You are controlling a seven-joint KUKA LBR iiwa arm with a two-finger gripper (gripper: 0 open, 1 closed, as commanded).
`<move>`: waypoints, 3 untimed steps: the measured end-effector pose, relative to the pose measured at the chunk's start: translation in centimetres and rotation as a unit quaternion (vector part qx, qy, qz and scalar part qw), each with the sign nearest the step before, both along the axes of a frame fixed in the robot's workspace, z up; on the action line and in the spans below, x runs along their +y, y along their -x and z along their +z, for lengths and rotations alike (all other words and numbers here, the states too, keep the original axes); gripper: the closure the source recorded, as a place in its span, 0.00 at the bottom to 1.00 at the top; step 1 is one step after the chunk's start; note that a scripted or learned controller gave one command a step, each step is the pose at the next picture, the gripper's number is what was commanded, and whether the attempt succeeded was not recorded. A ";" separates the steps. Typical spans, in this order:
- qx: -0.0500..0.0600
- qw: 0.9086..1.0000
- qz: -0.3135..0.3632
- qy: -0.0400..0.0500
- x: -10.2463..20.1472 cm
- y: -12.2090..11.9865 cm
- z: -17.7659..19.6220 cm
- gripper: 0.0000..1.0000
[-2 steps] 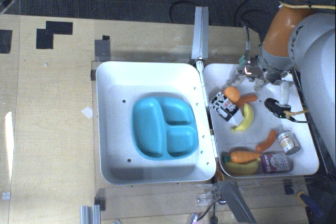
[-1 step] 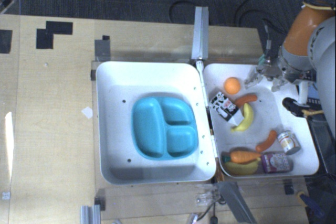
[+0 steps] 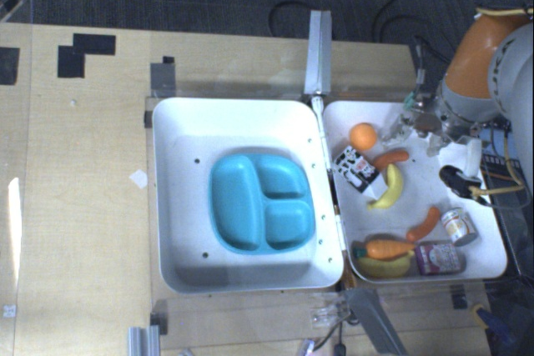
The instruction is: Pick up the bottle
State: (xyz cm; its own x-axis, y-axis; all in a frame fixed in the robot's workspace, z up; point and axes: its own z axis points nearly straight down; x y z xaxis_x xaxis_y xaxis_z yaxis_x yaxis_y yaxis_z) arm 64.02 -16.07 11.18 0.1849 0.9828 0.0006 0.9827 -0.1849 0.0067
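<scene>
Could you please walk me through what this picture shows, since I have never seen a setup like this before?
This is one photo from a camera fixed above a workbench, looking down at a slant. The grey machine with the orange band at the right is a robot arm; its claw, the part meant to grasp things, hangs over the far edge of the right bin.

Two shallow white bins sit side by side. The left bin holds a blue divided tray. The right bin holds small items: an orange, a banana, a black-and-white carton, a small can, what look like carrots or sausages, and the bottle, lying on its side near the front edge.

The arm is supposed to pick up that bottle. Nothing is seen in the claw, which is far from the bottle.
</scene>
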 end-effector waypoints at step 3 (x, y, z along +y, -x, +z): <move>0.004 0.995 -0.101 -0.002 -3.4 -3.0 -2.4 0.00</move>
State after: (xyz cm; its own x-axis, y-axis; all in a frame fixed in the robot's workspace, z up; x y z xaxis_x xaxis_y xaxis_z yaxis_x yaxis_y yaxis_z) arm 67.02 -19.51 8.79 0.3794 0.9252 0.0015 0.9252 -0.3794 -0.0023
